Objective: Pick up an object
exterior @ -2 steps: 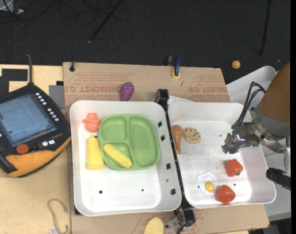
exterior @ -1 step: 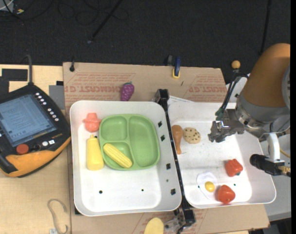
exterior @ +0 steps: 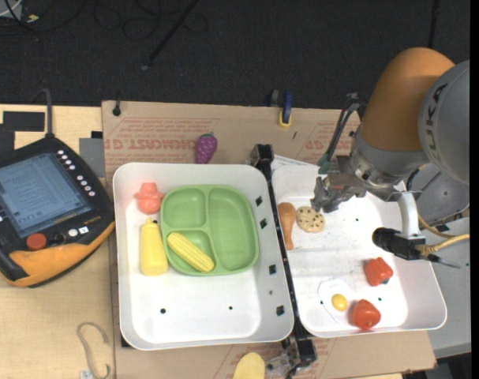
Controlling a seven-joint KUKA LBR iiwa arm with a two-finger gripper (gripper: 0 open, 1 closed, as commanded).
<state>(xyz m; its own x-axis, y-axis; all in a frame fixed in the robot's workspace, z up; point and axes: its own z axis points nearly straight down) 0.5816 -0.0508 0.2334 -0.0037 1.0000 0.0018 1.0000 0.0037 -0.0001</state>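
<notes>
The arm reaches into the right bin (exterior: 428, 322) from the right side, and its gripper (exterior: 326, 198) hangs low over the upper left part of that bin, just above and a little to the right of the cookie (exterior: 310, 220); I cannot tell how the gripper is set, because its tip is dark and small here, and nothing is seen held in it. The step in hand, as I judge it, is the approach before a grasp; no object is lifted yet. The nearest candidates are the cookie and the orange carrot-like piece (exterior: 286, 223), which lies just beside the cookie against the bin's left wall; two red pieces (exterior: 379, 272) (exterior: 364, 314) and a fried egg (exterior: 335, 298) lie well apart, lower in the same bin. The left bin (exterior: 192, 322) bears a green divided plate (exterior: 211, 229) with a corn cob (exterior: 191, 252) in its lower compartment (a yellow bottle (exterior: 152, 249) and a pink toy (exterior: 147, 198) lie beside the plate). The next move probably calls for a small shift left and down, so that the gripper comes centred over the cookie; the cookie looks flat, so the grasp may slip.
</notes>
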